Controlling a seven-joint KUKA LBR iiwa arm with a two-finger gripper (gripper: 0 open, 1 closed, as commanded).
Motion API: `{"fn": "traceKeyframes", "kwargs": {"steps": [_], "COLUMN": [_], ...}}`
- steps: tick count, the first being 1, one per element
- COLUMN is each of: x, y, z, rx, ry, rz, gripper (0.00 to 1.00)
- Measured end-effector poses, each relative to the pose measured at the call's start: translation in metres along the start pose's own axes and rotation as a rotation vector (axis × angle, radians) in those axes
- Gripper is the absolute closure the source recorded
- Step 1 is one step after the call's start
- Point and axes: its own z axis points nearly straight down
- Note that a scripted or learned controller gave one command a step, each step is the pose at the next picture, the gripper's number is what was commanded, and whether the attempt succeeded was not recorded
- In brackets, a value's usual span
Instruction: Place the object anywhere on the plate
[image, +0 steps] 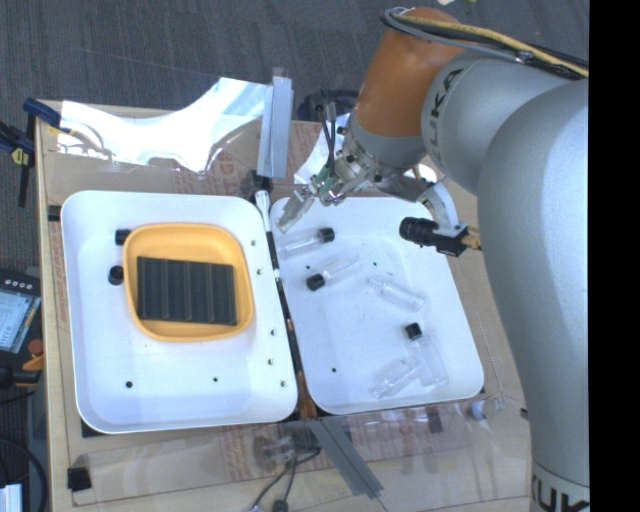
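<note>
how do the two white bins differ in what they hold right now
The left bin holds one large yellow plate with a dark ridged centre, lying flat. The right bin holds several small clear vials with black caps, scattered at different angles. The pincer hovers at the right bin's top left corner, not over the left bin. Both bins are shallow and white.

One fixed camera looks down at a slant from above the surface (150, 455). Both white bins (100, 390) fit in frame, and the arm (520, 200) enters from the right.
</note>
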Motion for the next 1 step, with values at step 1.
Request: {"fn": "traceKeyframes", "kwargs": {"steps": [1], "x": [-0.0121], "y": [-0.0023], "z": [-0.0042], "rx": [-0.001], "ry": [-0.002], "rz": [0.044], "gripper": [0.00]}}
